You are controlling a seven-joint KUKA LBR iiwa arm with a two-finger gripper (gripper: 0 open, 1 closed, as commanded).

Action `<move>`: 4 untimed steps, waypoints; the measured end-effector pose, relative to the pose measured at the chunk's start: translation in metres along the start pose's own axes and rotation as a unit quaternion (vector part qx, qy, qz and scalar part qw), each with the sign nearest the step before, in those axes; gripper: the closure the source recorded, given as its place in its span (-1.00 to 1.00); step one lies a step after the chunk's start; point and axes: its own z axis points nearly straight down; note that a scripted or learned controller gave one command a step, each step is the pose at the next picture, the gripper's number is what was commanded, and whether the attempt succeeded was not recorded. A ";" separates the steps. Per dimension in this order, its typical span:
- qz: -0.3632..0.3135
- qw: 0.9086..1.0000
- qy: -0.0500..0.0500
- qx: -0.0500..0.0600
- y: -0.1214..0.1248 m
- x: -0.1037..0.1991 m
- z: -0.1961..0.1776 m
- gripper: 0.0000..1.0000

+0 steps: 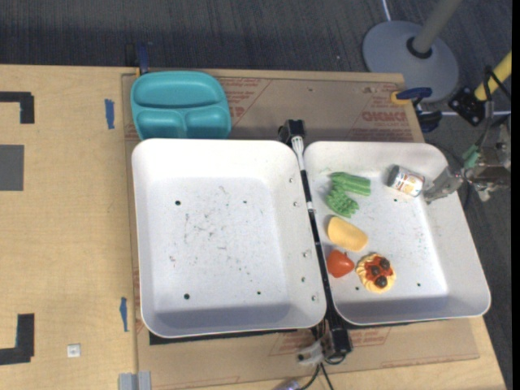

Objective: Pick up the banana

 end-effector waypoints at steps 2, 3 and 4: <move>-0.009 1.000 -0.003 -0.001 -0.064 0.092 0.141 -1.00; -0.009 1.000 -0.002 -0.002 -0.064 0.094 0.131 1.00; -0.009 1.000 -0.002 -0.003 -0.063 0.094 0.121 1.00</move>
